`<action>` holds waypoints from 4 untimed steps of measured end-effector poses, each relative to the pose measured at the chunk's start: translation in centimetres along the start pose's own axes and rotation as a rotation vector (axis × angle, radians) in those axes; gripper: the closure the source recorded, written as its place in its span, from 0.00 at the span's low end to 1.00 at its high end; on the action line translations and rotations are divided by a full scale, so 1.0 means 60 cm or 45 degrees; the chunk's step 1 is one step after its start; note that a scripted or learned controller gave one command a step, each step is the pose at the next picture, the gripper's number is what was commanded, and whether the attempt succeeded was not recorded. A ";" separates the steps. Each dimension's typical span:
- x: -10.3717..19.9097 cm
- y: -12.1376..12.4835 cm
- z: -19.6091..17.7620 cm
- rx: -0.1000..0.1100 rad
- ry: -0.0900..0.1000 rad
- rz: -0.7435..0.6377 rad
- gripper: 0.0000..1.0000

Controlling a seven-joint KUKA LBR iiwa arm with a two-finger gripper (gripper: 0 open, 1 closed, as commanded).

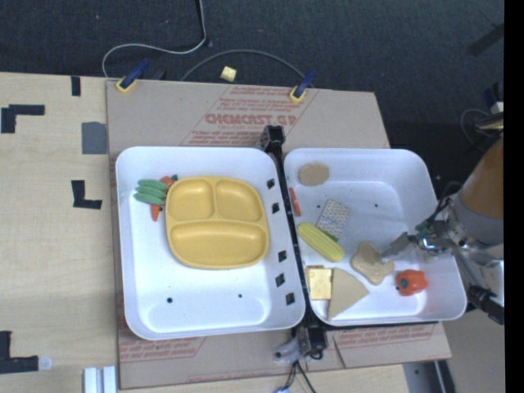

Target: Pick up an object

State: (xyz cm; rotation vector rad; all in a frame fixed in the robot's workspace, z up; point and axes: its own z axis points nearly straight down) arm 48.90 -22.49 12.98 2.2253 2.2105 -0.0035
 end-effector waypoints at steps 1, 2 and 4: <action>0.086 -0.009 0.077 0.001 0.002 -0.010 0.00; 0.084 -0.007 0.056 -0.002 0.004 -0.008 1.00; 0.141 0.149 0.074 -0.004 0.005 -0.018 0.00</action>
